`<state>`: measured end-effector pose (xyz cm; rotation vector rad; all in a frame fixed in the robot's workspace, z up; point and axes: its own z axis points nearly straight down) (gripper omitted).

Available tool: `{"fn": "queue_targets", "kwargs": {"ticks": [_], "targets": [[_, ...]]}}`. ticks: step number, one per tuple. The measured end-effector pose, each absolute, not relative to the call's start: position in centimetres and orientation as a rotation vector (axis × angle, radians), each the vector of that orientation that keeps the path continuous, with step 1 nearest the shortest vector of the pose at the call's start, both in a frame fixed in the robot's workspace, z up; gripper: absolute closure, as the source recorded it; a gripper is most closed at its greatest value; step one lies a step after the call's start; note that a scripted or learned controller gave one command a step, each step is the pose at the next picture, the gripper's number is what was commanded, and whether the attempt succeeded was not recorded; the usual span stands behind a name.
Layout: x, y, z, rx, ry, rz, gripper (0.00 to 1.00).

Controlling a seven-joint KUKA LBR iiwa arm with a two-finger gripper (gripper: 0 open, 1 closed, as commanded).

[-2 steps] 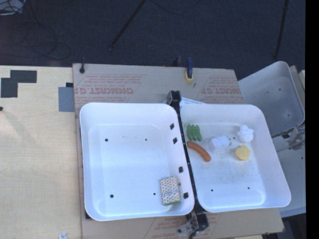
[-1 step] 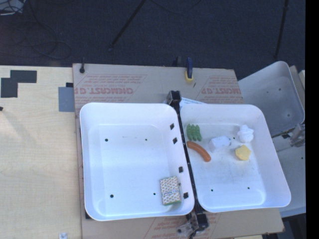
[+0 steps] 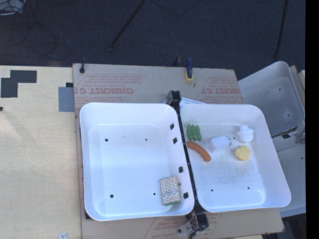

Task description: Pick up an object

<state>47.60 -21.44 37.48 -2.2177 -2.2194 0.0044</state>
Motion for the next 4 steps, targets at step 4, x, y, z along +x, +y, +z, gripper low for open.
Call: {"fn": "queue_targets", "kwargs": {"ticks": [4], "targets": [[47.7,-21.5,35.3,-2.22,-2.223,0.002,1.0]]}}
